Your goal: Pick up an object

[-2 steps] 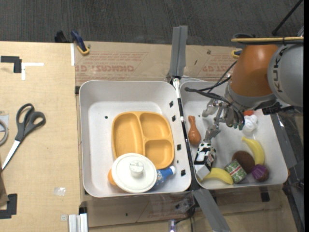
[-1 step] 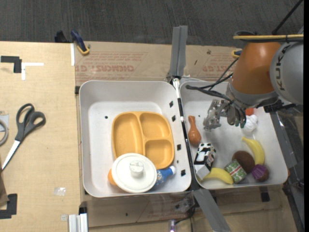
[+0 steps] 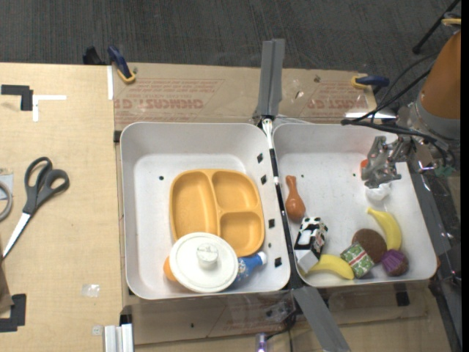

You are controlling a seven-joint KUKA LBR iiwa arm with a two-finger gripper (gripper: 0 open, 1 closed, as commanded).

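My gripper (image 3: 379, 173) hangs over the far right part of the right bin (image 3: 330, 152), with a small white piece (image 3: 378, 191) just beneath it. Nearer the front of that bin lie a yellow banana (image 3: 389, 226), a brown round object (image 3: 371, 241), a green box (image 3: 357, 259), a purple object (image 3: 396, 262) and a second banana (image 3: 330, 267). A black-and-white toy (image 3: 311, 234) and a brown drumstick-shaped piece (image 3: 294, 198) sit by the bin's left wall. All of these lie apart from the gripper.
The left bin (image 3: 146, 196) holds a yellow divided plate (image 3: 218, 210), a white lidded bowl (image 3: 205, 262) and a blue bottle (image 3: 253, 262). Scissors (image 3: 35, 191) lie on the bench at far left. A grey divider bar (image 3: 270, 79) stands between the bins at the back.
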